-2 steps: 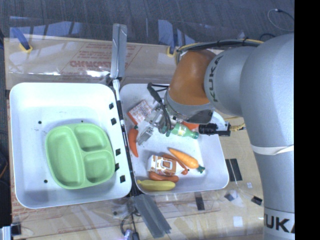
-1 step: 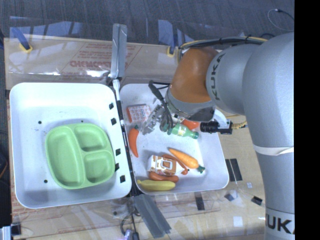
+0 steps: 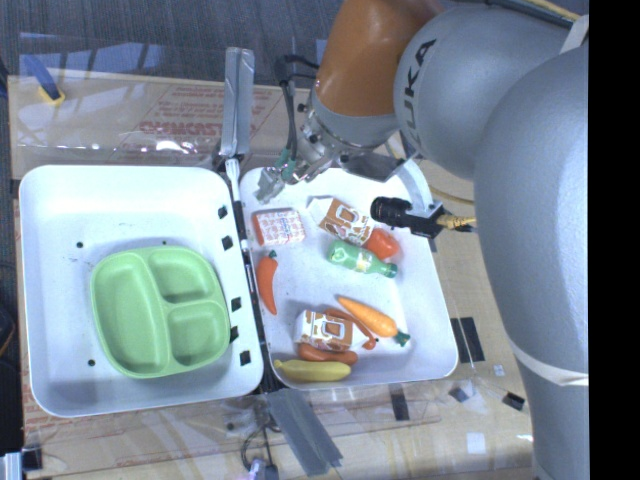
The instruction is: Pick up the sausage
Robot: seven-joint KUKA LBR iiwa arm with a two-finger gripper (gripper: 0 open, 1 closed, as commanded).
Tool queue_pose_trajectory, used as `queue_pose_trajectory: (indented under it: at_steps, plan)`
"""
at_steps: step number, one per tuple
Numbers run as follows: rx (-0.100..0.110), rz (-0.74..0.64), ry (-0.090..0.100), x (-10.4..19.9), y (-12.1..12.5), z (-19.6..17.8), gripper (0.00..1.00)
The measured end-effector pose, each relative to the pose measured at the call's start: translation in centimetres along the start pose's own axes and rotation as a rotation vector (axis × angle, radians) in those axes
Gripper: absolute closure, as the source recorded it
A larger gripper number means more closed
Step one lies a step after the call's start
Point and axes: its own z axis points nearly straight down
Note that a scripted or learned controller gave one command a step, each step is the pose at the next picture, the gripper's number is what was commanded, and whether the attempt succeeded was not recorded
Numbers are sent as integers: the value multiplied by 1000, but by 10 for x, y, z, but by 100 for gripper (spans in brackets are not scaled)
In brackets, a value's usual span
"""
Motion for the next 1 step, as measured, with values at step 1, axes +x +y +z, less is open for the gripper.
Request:
queue_pose_trajectory:
  at_steps: [1]
  plan:
    - [4,-239,3,69,-33,27,100]
